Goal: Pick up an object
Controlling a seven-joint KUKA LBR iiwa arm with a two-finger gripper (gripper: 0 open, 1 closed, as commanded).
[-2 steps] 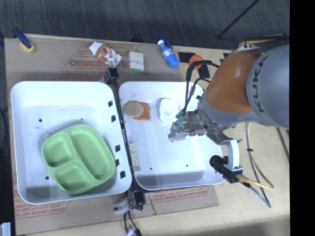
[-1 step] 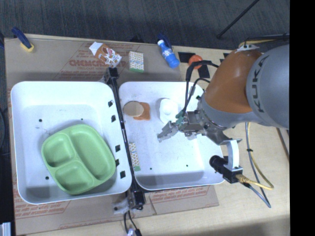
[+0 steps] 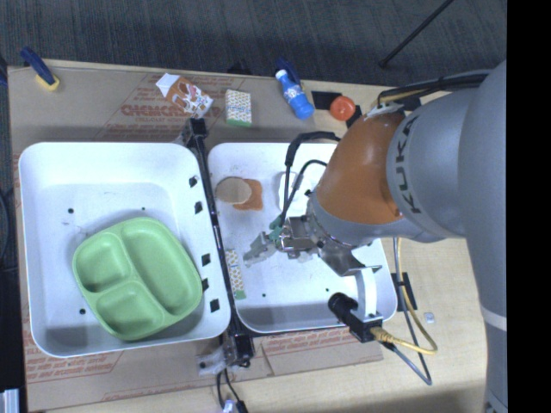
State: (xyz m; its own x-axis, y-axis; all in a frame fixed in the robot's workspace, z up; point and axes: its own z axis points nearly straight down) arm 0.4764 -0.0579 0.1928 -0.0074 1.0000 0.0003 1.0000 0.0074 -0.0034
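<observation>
Hovers low in right bin (image 3: 258,312); pincer (image 3: 258,248) state unclear. Risks closing on nothing, tan cup (image 3: 239,193) lying well apart.

Grey KUKA arm (image 3: 448,162), orange wrist band (black lettering), yellow cable (image 3: 411,346) trailing.

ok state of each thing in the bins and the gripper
green divided plate: upright, tilted against the left bin corner
tan cup: on its side in the right bin
gripper: low over the right bin's floor, apart from the cup
blue bottle: lying behind the bins
</observation>
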